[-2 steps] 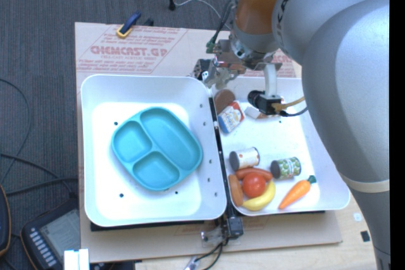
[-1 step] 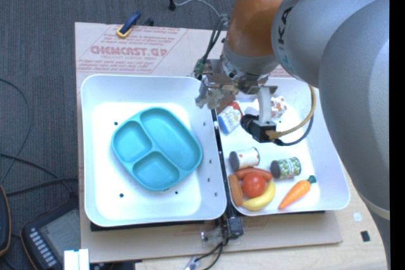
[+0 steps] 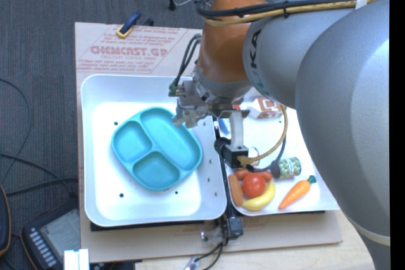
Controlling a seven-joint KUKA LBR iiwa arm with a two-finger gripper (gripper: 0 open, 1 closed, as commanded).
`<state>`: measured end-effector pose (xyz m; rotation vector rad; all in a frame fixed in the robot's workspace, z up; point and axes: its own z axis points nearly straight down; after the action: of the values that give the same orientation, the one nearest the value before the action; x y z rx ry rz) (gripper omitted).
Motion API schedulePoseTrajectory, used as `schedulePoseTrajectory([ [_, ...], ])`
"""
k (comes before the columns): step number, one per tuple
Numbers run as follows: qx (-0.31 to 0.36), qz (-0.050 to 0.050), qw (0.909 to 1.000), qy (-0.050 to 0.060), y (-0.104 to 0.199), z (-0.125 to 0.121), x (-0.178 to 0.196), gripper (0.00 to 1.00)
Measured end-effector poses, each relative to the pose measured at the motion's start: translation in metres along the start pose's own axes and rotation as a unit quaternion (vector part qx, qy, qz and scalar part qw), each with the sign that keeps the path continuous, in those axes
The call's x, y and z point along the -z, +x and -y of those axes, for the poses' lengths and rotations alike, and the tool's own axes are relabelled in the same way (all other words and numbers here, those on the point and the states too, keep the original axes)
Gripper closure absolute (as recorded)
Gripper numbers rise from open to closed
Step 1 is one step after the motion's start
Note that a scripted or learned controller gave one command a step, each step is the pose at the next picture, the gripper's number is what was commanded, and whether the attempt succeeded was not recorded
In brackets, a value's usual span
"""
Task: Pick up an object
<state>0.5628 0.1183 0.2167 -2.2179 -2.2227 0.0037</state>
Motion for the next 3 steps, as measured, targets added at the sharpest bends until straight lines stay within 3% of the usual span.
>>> schedulePoseTrajectory([
  [1, -0.001, 0.000, 1.0000, 0.001, -0.022, 0.080, -0.014, 1.00],
  [2, -0.001, 0.000, 1.0000, 0.000, -0.022, 0.080, -0.014, 0.00],
  [3, 0.002, -0.004, 1.0000, -0.003, -0.009, 0.078, -0.119, 0.00],
])
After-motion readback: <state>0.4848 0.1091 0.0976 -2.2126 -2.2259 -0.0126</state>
